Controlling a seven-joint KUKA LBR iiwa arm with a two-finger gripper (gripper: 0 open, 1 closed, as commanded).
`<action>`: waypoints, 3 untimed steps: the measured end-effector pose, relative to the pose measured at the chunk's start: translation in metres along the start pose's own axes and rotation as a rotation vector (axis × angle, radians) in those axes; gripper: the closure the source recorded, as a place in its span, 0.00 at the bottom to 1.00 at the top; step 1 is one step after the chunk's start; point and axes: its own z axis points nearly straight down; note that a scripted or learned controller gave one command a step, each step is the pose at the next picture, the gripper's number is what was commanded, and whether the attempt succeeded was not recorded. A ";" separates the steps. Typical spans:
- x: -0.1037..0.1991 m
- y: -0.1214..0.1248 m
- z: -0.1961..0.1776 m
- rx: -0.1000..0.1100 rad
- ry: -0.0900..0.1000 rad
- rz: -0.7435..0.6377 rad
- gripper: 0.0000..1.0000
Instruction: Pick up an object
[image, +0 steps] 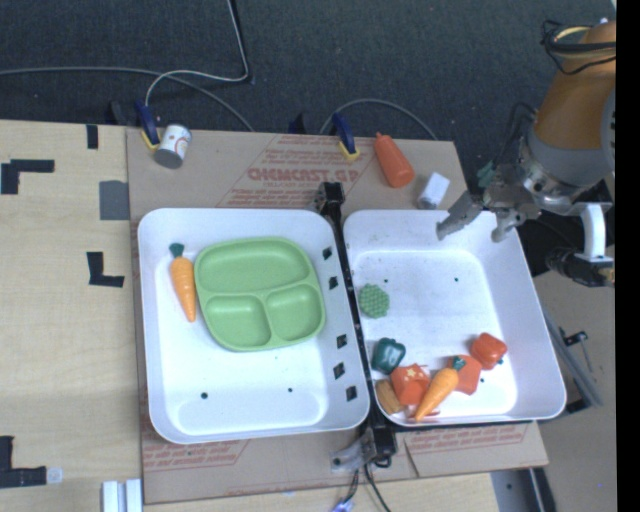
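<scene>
Nearest, a toy pile (440, 382) lies in the right bin (520, 300), untouched; a carrot (183, 285) and green plate (262, 293) sit in the left bin (160, 330). Farther back, the gripper (478, 222) hovers over the right bin's rim, fingers spread, empty. The pick seems not yet begun.

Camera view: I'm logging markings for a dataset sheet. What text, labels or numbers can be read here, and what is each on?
"CHEMCAST" in red on the cardboard sheet behind the left bin; the characters after it and the smaller line beneath are too blurred to read.
Faint red print on the cardboard's front edge: unreadable.
The small can at back left: label too small to read.
</scene>
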 end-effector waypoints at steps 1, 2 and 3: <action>0.026 -0.030 0.108 0.002 0.001 0.000 0.00; 0.052 -0.029 0.138 0.002 0.000 0.000 0.00; 0.052 0.010 0.173 -0.007 -0.001 -0.001 0.00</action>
